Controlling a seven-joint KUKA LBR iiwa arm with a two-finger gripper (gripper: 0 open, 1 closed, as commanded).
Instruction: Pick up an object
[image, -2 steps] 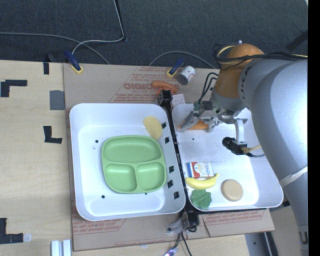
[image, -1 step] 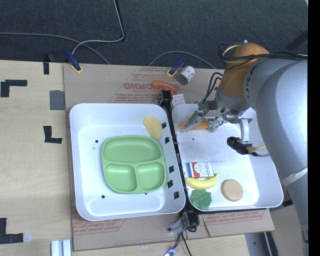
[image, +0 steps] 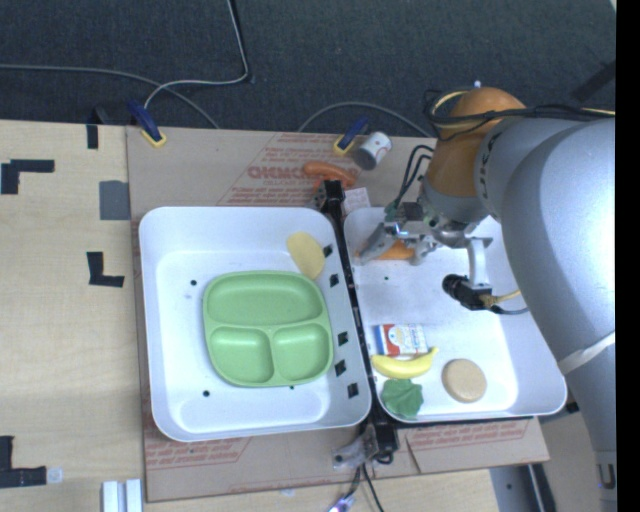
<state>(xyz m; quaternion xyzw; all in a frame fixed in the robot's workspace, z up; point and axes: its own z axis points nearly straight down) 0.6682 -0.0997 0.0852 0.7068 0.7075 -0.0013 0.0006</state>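
Inspection of the worktop (image: 60, 300): two shallow white bins sit side by side. The left bin (image: 170, 400) carries a green divided plate (image: 265, 328) at its middle and a pale yellow piece (image: 306, 254) by its far right corner. The right bin (image: 520, 390) carries, along its near edge, a small printed carton (image: 400, 339), a banana (image: 404, 365) lying against the carton's near side, a green leafy item (image: 403, 398) just nearer than the banana, and a round tan biscuit-like disc (image: 464, 380) to the right of them.

The arm (image: 560, 210) reaches in from the right. Its claw (image: 398, 243) is low over the far left part of the right bin, close to the wall between the bins. A small orange item (image: 398, 252) shows directly at the claw tips. Whether it is gripped or merely lying beneath cannot be determined, and the spread of the claw cannot be told from this angle.

Assessment: the approach appears complete, with the claw down at a candidate object. A confirmed grasp and the lift are outstanding. The remaining objects rest untouched in their bins.
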